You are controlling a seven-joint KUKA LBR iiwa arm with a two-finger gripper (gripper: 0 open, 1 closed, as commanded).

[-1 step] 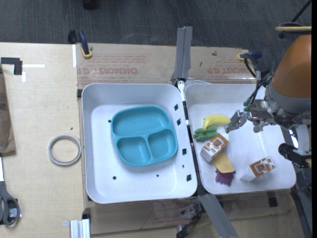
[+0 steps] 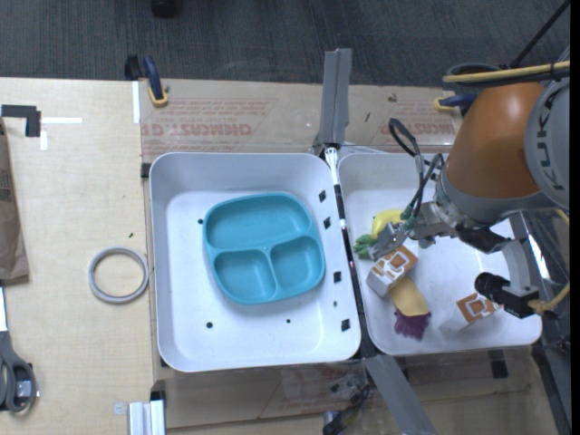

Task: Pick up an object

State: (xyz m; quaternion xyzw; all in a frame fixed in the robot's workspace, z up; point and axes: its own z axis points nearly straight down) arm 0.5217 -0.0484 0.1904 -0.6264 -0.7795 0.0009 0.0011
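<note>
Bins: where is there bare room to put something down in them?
Left bin: bare floor all round the blue tray, widest along its left and front. Right bin: a bare patch at the back-left corner. Its front is crowded with the cube, banana, purple piece, second cube and hand.

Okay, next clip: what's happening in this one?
The KUKA arm reaches in over the right bin, its hand low beside a small patterned block, with yellow and green items just behind. Whether it grips anything is unclear. A purple item and another block lie nearby. The left bin holds a blue divided tray.
</note>
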